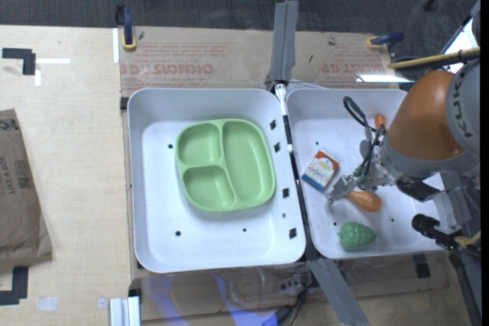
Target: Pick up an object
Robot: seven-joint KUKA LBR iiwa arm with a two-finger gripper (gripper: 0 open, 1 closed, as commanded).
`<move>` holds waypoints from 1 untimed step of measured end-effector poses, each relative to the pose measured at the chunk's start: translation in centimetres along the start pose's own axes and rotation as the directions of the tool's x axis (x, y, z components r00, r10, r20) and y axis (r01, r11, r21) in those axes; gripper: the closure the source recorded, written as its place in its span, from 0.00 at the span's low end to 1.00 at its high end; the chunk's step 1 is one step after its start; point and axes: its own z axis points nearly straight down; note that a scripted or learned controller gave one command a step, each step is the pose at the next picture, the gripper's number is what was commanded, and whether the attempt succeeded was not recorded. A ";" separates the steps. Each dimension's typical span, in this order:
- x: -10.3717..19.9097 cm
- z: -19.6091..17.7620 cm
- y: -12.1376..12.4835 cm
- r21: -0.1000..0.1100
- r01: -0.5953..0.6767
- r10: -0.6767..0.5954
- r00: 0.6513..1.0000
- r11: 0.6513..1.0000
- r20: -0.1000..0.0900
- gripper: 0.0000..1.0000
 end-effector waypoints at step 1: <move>-2.3 0.0 -1.4 -0.001 -0.200 0.200 0.980 0.980 0.000 0.00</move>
